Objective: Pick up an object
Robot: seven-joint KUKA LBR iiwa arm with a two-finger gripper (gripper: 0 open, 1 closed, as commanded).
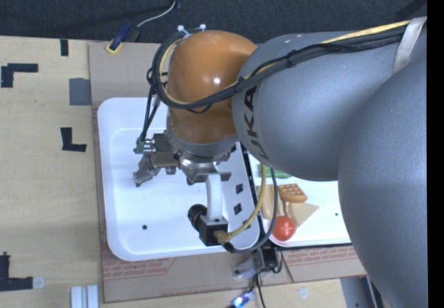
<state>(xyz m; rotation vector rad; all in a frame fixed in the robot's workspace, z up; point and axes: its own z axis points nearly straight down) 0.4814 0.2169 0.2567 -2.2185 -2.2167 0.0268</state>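
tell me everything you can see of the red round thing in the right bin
The red ball is small, round and glossy-looking, red shading to orange, perhaps a toy tomato. It lies near the front edge of the right bin, close to the wall between the bins. A tan wedge-shaped piece sits against its upper right, and a waffle-like piece lies just behind. The arm's cable crosses its left side. Nothing grips it.

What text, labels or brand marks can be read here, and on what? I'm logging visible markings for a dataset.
"UK": black letters on the grey arm at about; the rest of the word is hidden by the arm's curve.
Nothing else is readable: the white bin bears no lettering.
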